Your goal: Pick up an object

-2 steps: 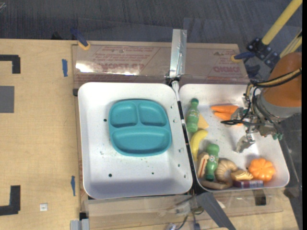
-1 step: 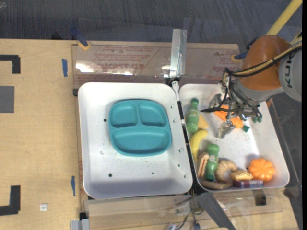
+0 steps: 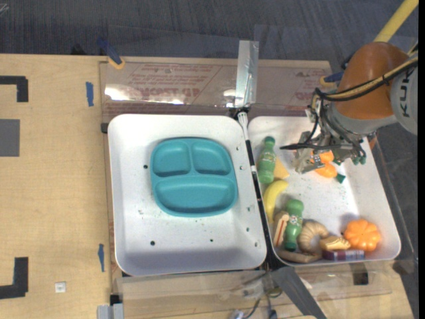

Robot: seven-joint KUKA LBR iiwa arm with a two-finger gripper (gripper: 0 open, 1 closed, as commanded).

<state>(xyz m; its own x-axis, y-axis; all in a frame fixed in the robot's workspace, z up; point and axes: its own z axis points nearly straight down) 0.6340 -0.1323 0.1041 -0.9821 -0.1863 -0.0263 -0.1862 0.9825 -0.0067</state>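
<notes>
Gripper (image 3: 319,157) sits low over the upper part of the right bin (image 3: 385,198), under the orange wrist band (image 3: 372,72). Cannot tell whether it is open, closed or gripping; cables and dark metal clutter that spot. A small orange toy piece (image 3: 327,171) lies just beside and below the tip, a tiny teal bit (image 3: 340,177) next to it; contact unclear.

Other contents, all glossy plastic play food, are packed along the bin's left wall and bottom edge: green bottle (image 3: 267,159) upright-ish at top, yellow banana (image 3: 274,197) below it, second green bottle (image 3: 292,223) below that, tan croissant-like piece (image 3: 313,234), ribbed orange pumpkin (image 3: 362,234) in the bottom right corner. The pumpkin is well apart from the gripper.

Left bin (image 3: 126,198): a teal three-compartment plate (image 3: 194,177), smooth, rounded corners, centred.

Both bins are shallow white trays on a light plywood bench (image 3: 53,178) with blue and black tape marks. Dark grey floor beyond.
</notes>
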